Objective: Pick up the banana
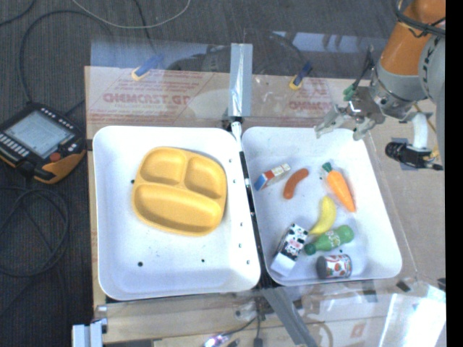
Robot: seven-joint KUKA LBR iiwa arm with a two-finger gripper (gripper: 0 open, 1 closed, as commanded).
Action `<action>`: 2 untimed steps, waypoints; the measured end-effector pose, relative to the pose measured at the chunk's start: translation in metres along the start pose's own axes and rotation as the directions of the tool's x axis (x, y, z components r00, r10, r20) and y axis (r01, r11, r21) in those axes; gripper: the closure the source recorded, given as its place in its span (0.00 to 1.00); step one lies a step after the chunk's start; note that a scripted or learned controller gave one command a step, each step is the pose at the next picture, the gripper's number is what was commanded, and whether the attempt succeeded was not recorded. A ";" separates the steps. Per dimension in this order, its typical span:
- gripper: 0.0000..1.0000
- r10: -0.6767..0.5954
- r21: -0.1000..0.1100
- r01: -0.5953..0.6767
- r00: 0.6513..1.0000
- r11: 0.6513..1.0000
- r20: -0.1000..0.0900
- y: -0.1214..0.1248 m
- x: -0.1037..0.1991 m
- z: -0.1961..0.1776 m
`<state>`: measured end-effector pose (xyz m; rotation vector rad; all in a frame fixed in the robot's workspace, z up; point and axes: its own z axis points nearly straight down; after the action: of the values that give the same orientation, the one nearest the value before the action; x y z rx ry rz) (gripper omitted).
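Your left bin (116, 266) holds a yellow divided tray (179, 190), smooth plastic with three compartments. Your right bin (376, 194) holds the banana (325, 216) near its middle, just beside the carrot (340, 188) and touching the green bottle (330, 239); also a sausage (294, 183), small carton (273, 177), cow-print carton (291, 247) and can (333, 266). Gripper (351, 121) hangs over the bin's far rim, fingers spread, holding nothing.

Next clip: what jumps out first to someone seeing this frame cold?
The big yellow divided tray dominates the left bin. Next comes the bright clutter in the right bin: the banana lies mid-bin beside a carrot, touching a green bottle. The arm's end effector hangs open over that bin's far edge, holding nothing.
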<state>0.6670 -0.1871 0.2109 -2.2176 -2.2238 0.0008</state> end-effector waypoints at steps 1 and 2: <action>0.00 -0.004 0.001 0.004 1.000 1.000 0.001 -0.072 -0.011 0.092; 0.00 -0.015 -0.015 0.015 1.000 1.000 0.006 -0.133 0.042 0.120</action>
<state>0.5339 -0.1454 0.0908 -2.2116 -2.2510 -0.0097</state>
